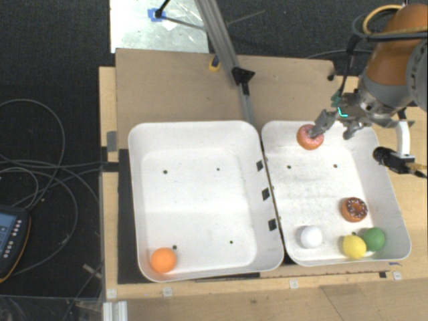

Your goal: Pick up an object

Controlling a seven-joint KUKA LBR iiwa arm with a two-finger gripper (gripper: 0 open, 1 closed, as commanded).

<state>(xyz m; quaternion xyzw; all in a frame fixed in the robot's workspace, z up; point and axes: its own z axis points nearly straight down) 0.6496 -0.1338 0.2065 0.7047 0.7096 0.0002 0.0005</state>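
Brown table (174,85) carries two white bins side by side. Nearest you, the left bin (194,132) holds an orange ball (162,260). In the right bin (391,199), the near edge has a white ball (310,237), a yellow lemon (354,246) and a green ball (374,238), with a chocolate donut (354,209) just behind. Farthest, your end effector (332,130) stands open, one finger touching a pink donut (309,138), not gripping it.

The end effector (338,127) hangs low at upper right, fingers spread apart.
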